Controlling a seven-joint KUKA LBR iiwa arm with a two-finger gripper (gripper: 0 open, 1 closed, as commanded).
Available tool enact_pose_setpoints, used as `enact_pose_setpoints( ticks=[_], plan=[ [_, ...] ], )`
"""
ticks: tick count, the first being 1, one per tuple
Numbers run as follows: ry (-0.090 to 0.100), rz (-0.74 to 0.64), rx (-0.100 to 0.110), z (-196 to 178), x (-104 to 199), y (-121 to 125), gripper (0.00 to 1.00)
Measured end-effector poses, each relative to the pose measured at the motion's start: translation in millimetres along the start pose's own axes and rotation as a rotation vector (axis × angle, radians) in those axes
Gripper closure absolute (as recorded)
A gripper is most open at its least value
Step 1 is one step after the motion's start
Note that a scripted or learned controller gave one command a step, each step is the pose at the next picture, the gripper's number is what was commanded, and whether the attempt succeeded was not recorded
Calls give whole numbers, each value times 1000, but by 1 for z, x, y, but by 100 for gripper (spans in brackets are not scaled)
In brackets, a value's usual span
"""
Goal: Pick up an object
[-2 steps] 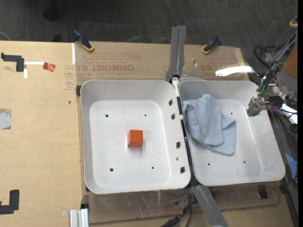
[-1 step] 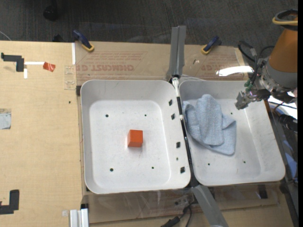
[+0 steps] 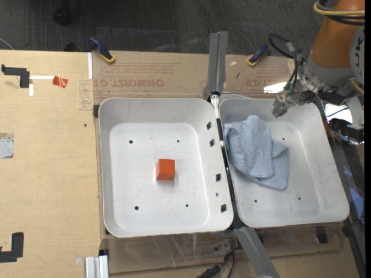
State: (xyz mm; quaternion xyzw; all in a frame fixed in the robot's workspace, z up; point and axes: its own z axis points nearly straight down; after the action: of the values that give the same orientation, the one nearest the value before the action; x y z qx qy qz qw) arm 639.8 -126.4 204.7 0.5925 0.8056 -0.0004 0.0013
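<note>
While the gripper [image 3: 282, 105] hangs near the soft cloth [image 3: 258, 151], I cannot tell its grip; the hard block [image 3: 166, 169] looks easier, pinched by 2 flat sides.

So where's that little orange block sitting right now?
The orange block lies near the middle of the left bin, alone on its floor. The blue cloth is in the right bin, where the gripper hangs.

Two white bins [image 3: 110, 155], one orange cube [image 3: 165, 169], one blue cloth [image 3: 258, 150]
</note>
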Motion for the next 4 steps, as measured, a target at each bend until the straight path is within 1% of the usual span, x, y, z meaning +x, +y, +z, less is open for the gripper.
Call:
enact_pose_setpoints(
  ticks=[1,2,3,4],
  plan=[
    [1,13,0,-4,43,34,100],
    [0,211,1,-36,92,49,100],
    [1,92,3,0,69,41,100],
    [-1,91,3,-10,69,42,100]
  ],
)
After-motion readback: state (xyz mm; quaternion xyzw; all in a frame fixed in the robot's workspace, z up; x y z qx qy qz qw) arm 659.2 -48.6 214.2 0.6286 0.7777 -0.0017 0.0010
